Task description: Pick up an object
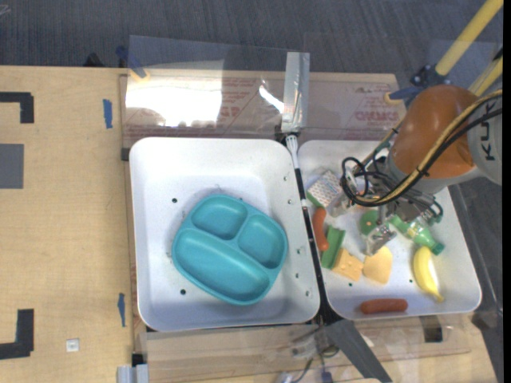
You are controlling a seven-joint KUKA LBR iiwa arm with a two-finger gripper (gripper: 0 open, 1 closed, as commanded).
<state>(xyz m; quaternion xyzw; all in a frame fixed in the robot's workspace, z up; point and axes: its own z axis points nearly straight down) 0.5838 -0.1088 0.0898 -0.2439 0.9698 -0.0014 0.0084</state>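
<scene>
Yellow cheese wedge (378,266) lies in the right bin (467,294), just below the hand (382,234), its point aimed up toward it. The hand hangs over the food pile; its spread cannot be told.

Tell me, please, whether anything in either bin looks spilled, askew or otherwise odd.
Nothing stands out. The teal divided plate lies flat in the left bin; the toy food, such as the banana and sausage, lies loose in the right bin under the gripper.
</scene>
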